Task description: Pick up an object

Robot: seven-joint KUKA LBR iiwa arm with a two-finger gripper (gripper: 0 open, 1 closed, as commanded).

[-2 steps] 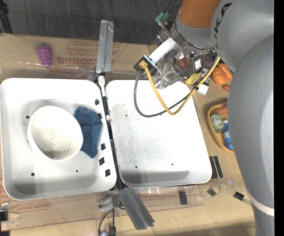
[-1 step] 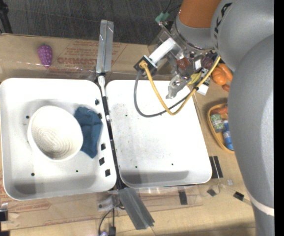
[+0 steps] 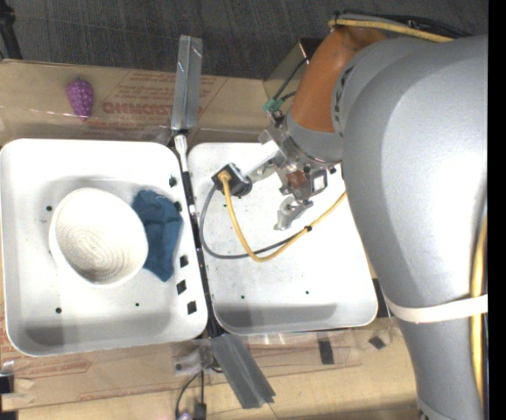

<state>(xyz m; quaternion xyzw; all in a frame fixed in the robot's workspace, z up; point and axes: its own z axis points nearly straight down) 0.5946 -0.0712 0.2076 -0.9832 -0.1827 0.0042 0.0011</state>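
From above, the grey arm (image 3: 419,173) comes in from the right and covers the right side of the scene, its orange band (image 3: 319,81) at the far end above the wrist. The wrist bends down and to the left, so the gripper (image 3: 284,219) hangs over the middle of the right bin (image 3: 323,300), tilted toward the near left. It is small and seen at a slant, so I cannot tell whether it is open or closed, or whether it has hold of anything.

The two white bins sit side by side on the bench (image 3: 104,376), their rims meeting along a dark strip (image 3: 196,252) down the middle. A small purple thing (image 3: 80,97) lies on the brown cardboard beyond the far left corner of the left bin (image 3: 25,160), outside both bins.

The things to pick lie in the left bin. A round white woven cap (image 3: 100,234) sits near its centre. A crumpled blue cloth (image 3: 158,232) touches the cap's right edge and reaches toward the bin's right wall. Both are well apart from the gripper, with the strip between the bins in between.
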